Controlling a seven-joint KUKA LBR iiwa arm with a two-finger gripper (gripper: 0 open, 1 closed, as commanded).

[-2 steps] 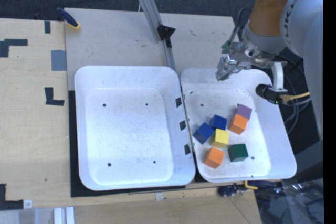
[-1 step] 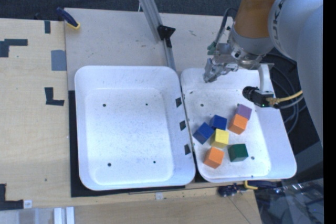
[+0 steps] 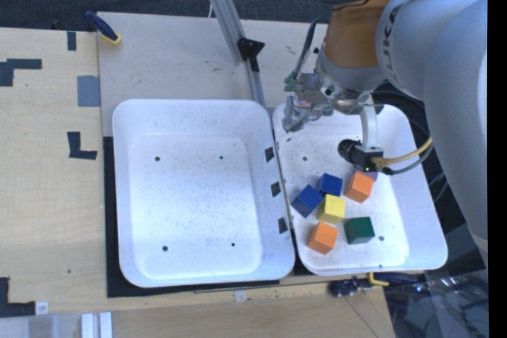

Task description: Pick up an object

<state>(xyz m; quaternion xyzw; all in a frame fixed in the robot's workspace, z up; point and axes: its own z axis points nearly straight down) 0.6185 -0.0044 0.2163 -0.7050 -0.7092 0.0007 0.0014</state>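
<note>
My tool [image 3: 299,113], whose grip state I cannot tell, hangs at the right bin's [image 3: 412,253] upper-left corner; the blocks [image 3: 333,207] lie toward the frame's lower right.

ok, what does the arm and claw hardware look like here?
The arm is bulky, rounded, light grey, with an orange band above the wrist and dark lettering on the grey shell. Black and yellow cables loop over the top, and a yellow one trails lower down. The claw is small, grey metal, with a black fitting beside it.
</note>
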